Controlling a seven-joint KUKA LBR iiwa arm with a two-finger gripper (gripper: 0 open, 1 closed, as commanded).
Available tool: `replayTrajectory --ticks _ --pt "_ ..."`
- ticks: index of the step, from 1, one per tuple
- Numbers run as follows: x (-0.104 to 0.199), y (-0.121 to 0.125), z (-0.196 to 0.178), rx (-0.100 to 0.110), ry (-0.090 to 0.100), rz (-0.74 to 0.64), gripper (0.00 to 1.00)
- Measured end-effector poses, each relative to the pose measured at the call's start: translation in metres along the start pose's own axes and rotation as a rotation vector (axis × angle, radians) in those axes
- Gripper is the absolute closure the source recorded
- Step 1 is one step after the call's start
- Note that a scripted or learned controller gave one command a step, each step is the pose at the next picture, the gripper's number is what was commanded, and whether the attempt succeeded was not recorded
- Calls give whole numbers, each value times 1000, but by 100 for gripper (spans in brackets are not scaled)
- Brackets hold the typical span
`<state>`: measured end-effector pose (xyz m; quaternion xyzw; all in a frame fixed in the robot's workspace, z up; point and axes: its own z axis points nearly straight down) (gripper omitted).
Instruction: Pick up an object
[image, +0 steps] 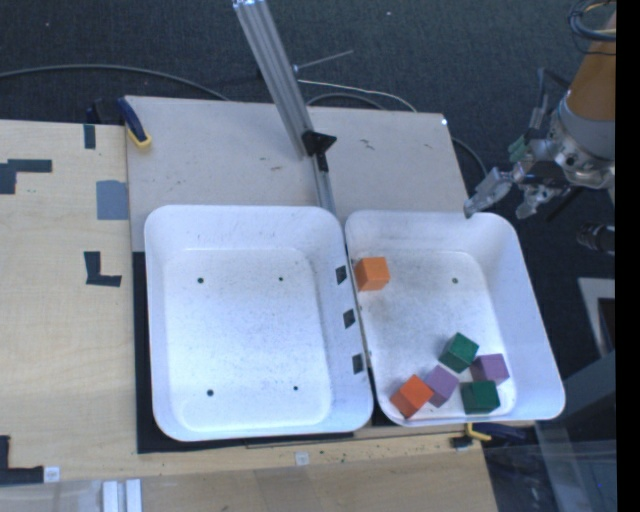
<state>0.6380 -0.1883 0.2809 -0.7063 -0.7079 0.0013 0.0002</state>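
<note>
The gripper (508, 200) hangs beyond the right bin's (525, 290) far right corner, fingers spread, nothing between them. The blocks crowd its near right corner, touching; closing on one could nudge its neighbours. The lone orange cube (372, 273) looks safer.

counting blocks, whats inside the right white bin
Six small blocks lie in the right white bin: a lone orange cube, plus a near-corner cluster of one orange, two purple, two green. Anything beneath the cluster is hidden.
</note>
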Motion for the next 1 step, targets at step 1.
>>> replayTrajectory --ticks 1 --pt "-16 -19 -93 -10 -2 1 0"
